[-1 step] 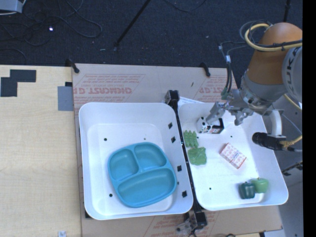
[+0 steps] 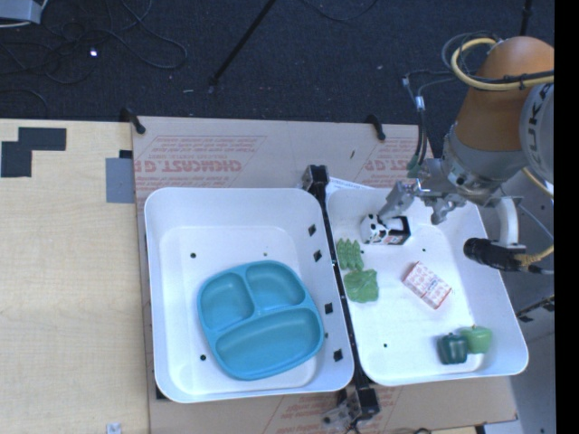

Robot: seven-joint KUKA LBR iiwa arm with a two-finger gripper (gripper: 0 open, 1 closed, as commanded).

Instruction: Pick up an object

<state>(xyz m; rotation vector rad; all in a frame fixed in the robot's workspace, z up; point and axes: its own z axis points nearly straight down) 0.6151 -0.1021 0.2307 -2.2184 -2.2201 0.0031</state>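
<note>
My gripper (image 2: 419, 204) hangs over the far part of the right bin (image 2: 507, 355), its two fingers spread apart, open, with nothing between them. Just below its left finger (image 2: 396, 200) lies a small black-and-white toy (image 2: 384, 231) on the bin floor. A pink-and-white packet (image 2: 426, 285) rests near the bin's middle. Two green leafy pieces (image 2: 348, 253) (image 2: 362, 285) lie along the bin's left wall. A dark green block (image 2: 452, 348) and a light green piece (image 2: 478, 338) sit together in the near right corner.
The left bin (image 2: 172, 242) holds a blue divided plate (image 2: 262, 317). A black divider (image 2: 330, 278) runs between the bins. A black handle-like part (image 2: 488, 253) juts over the right bin's right edge. Cables loop around the arm's orange band (image 2: 511, 61).
</note>
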